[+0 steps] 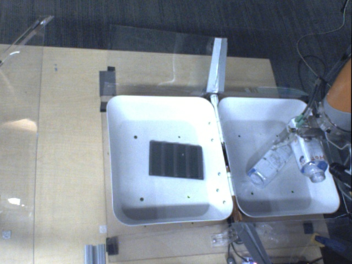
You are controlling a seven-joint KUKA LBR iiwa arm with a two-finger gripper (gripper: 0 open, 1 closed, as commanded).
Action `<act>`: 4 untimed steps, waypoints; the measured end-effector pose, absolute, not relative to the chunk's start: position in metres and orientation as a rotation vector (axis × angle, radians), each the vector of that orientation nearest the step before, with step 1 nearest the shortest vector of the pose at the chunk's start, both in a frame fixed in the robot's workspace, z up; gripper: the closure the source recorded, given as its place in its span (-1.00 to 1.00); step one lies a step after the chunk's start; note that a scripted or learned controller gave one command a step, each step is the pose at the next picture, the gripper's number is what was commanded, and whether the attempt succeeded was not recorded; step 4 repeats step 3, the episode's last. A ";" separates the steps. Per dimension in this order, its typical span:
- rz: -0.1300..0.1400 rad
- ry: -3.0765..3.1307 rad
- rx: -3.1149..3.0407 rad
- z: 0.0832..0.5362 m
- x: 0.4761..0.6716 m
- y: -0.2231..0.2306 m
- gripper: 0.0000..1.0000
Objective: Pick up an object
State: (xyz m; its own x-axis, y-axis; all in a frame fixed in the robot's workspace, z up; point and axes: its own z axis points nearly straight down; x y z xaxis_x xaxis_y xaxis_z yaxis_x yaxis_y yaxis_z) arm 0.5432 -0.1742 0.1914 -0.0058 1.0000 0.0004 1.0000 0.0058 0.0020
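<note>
A dark ribbed mat [176,160] is lying flat in the left bin [124,147]; a metal post [217,65] is standing behind both bins.

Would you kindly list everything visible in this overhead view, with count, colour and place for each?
White bins: 2, side by side on the bench; left bin, right bin.
Dark ridged block: 1, black, lying flat in the middle of the left bin.
Clear plastic bottles: 2, transparent with blue caps, lying in the right bin; one slanted across the middle, one near the right wall.
Bench: 1, light wood, under both bins.
Metal post: 1, grey, behind the join between the bins.
Arm: 1, grey with orange band, at the right edge over the right bin.
Claw: 1, above the bottles' upper ends; grip unclear.
</note>
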 end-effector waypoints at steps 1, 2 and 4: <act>0.005 2.245 2.190 0.256 0.541 -0.195 -1.00; 0.003 2.287 2.148 0.250 0.561 -0.198 -1.00; 0.005 2.294 2.138 0.316 0.578 -0.203 -1.00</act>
